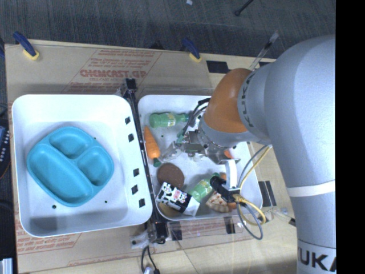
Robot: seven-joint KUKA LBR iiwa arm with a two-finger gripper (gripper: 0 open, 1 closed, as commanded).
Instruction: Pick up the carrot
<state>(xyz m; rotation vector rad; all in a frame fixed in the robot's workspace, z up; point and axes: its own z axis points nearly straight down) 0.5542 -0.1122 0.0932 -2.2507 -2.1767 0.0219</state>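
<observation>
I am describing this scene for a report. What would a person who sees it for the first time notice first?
The big grey arm with its orange band dominates the right side, reaching over the right bin. Next comes the bright blue divided plate, alone in the left bin. The orange carrot lies along the right bin's left wall, beside a green bottle and other small items.
</observation>
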